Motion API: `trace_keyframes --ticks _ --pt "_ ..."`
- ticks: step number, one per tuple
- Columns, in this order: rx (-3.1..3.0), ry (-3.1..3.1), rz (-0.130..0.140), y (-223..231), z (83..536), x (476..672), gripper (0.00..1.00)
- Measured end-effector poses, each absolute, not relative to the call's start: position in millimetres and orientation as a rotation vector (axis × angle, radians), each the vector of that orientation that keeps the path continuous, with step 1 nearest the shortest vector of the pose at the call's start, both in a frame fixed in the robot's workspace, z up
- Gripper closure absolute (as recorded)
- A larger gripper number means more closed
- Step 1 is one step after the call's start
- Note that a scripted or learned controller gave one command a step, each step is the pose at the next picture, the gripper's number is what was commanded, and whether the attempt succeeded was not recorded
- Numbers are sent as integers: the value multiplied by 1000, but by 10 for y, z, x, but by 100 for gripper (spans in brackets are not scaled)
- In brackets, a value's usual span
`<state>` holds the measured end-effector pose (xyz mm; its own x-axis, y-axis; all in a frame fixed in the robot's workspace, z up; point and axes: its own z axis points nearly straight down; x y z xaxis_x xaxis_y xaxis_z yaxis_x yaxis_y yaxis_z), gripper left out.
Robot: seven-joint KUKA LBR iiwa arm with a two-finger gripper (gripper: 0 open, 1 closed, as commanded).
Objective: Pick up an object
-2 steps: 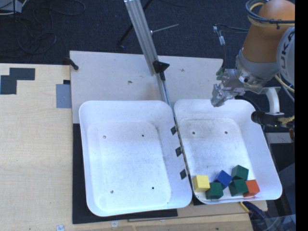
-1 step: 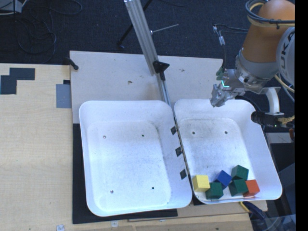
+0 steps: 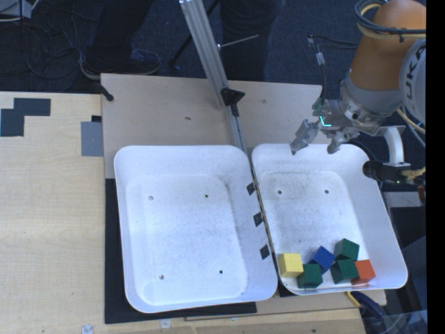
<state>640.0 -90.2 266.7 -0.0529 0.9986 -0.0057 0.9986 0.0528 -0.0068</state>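
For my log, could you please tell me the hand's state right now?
Hand: open, holding nothing, above the right bin's far rim.

Even overhead light, soft shadows, slight graininess.

Only part of a brand mark can be read: the dark letters "UK" on the grey arm (image 3: 417,75) at the picture's three o'clock edge, cut off there
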Motion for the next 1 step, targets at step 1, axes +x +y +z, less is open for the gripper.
trace_keyframes --ticks 1 --pt "-2206 -2225 11 -893 1979 6113 0"
